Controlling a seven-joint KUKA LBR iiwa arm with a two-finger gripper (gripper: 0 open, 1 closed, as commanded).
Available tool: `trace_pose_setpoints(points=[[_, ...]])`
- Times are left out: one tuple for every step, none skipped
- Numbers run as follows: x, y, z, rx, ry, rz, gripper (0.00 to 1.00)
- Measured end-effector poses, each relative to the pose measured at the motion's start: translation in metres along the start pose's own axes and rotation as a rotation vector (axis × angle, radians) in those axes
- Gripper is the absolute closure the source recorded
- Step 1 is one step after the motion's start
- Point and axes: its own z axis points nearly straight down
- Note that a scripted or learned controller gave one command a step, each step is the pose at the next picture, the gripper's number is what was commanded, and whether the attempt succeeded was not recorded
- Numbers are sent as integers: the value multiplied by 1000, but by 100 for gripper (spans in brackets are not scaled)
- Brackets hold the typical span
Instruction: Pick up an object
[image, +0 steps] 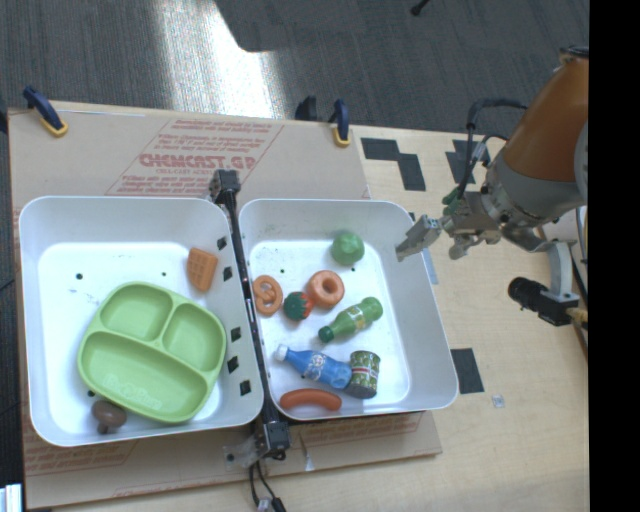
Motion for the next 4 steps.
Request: trace_pose_setpoints(points=[[6, 13, 109, 3, 1, -1, 0], [22, 65, 182, -18, -5, -1, 0], [22, 65, 171, -18, -5, -4, 100], [-2, -32, 91, -2, 0, 2, 100]])
